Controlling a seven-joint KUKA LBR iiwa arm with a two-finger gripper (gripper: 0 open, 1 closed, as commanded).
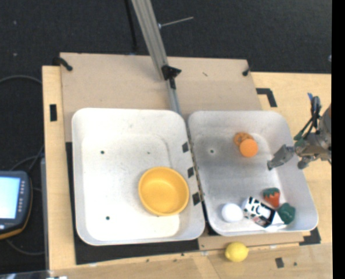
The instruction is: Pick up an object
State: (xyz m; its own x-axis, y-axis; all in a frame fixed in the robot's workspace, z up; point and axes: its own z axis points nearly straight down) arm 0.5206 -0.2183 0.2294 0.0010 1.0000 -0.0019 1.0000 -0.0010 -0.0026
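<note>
Looking at the right edge of the frame, you see your pincer [290, 157] over the right bin's [219, 173] rim, fingers spread, holding nothing. The orange ball [249, 148] sits just left of it.

You're looking at robotics lab bench — not home, not kitchen. Evidence: plywood bench top [137, 80] on dark carpet-like floor, two shallow white bins [97, 138] set side by side with black corner brackets marking their spots. Slanted aluminium extrusion mast [152, 34] rises from bench rear. Handheld teach pendant [4, 205] with lit screen sits at your left, cable [13, 106] looping beside it. Bin contents are toy-like test props — yellow bowl [164, 190], small balls, plastic figures.
</note>
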